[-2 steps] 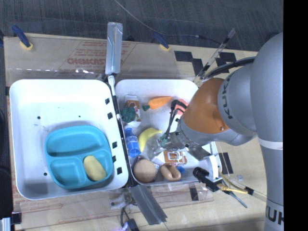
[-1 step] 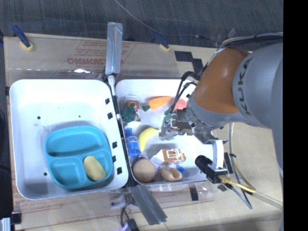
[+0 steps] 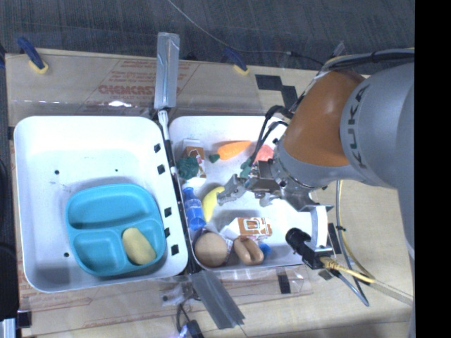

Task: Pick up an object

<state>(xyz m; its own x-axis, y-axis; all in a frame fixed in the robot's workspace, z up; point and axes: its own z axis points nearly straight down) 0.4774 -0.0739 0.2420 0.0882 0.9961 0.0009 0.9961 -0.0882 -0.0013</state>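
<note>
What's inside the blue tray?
The blue tray sits in the left bin and has three compartments. A yellowish potato-like lump lies in its lower right one. Whatever is beneath the lump is covered.

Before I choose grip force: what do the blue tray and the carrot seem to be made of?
Blue tray: looks like moulded plastic, smooth and slightly glossy, one even colour with rounded compartment walls. Carrot: probably a plastic toy, given its uniform bright orange and soft sheen, though the view is too coarse to be sure.
</note>
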